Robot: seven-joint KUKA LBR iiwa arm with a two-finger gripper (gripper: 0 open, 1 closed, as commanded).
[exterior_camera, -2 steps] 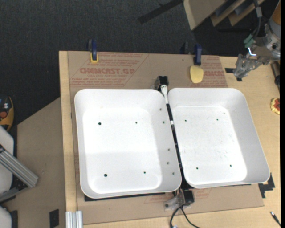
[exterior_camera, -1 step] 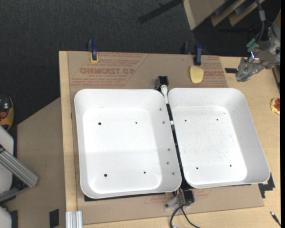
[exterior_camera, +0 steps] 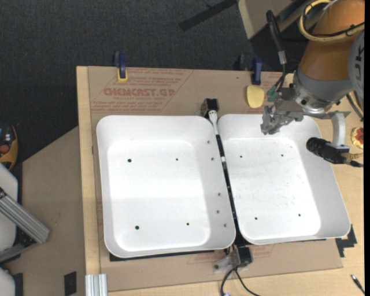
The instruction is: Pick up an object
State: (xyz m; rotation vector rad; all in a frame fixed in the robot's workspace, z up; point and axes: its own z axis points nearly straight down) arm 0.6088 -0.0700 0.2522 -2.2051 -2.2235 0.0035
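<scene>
Hovering over the right-hand shallow white plastic bin (exterior_camera: 324, 191), the metal gripper (exterior_camera: 270, 126), its state unclear, has a small pale yellow, probably light, soft lump (exterior_camera: 255, 96) just beyond it.

A dark grey carpet floor (exterior_camera: 52, 40) lies around the bench, and a brown cardboard sheet (exterior_camera: 144, 92) with red printed letters covers the bench top (exterior_camera: 52, 173), held at its far edge by two blue and yellow clamps (exterior_camera: 121, 66). At the left edge stands a piece of aluminium profile (exterior_camera: 23, 218) beside some white parts, and at the top right a pale wooden board (exterior_camera: 260, 14) is seen. The light is even and soft, with weak shadows.
</scene>
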